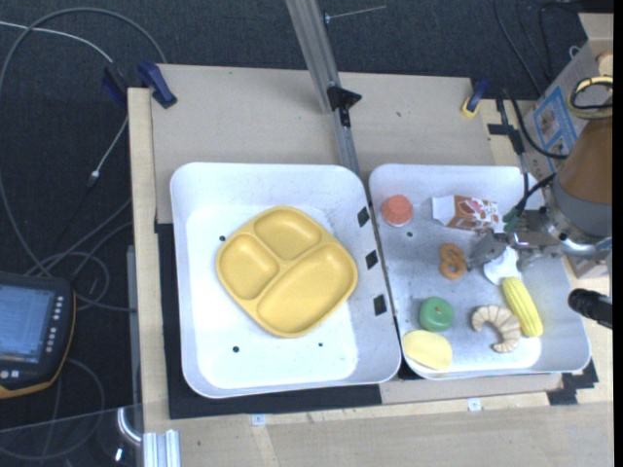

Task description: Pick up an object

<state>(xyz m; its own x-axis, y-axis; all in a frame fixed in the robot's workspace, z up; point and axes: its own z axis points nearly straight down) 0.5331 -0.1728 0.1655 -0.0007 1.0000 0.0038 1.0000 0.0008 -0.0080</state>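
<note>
The right bin [555,353] holds several toy foods: a red-orange round piece [396,209], a small printed carton [467,212], a brown pretzel [452,261], a yellow corn cob [521,305], a green round fruit [436,312], a tan croissant [498,327] and a pale yellow lemon [428,350]. My gripper [496,249] reaches in from the right and hangs low over the bin, just right of the pretzel, below the carton and above the corn. No object shows in it.
The left bin [195,212] holds a yellow three-part plate [287,270]. A metal post [321,56] rises behind the gap between the bins. Cables and a teach pendant [29,329] lie off the bench to the left.
</note>
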